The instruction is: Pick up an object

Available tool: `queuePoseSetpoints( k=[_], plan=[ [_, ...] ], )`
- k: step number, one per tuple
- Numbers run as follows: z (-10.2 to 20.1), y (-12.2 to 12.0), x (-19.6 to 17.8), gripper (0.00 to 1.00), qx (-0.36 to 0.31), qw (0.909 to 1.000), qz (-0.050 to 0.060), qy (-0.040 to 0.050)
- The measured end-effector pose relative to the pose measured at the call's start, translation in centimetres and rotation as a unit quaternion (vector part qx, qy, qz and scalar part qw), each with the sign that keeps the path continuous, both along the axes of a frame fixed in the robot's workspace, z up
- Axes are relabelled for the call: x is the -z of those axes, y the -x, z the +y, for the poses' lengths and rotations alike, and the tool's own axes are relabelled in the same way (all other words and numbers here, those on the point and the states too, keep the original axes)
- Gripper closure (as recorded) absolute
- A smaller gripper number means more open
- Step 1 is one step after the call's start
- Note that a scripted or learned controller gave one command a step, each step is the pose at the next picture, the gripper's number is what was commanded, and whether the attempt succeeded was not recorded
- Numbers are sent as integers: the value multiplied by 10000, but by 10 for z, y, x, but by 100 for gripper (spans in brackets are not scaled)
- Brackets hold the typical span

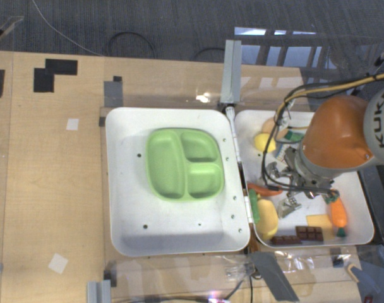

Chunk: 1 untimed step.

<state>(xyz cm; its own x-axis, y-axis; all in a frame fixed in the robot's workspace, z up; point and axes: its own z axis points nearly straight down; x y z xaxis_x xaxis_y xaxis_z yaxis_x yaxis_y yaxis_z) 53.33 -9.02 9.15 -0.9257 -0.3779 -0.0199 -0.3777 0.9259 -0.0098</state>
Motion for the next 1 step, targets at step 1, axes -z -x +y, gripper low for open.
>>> queuePoseSetpoints(
  k=[1],
  plan=[
    [-56, -41, -33, 0, -1173, 9931, 48, 20]
  ],
)
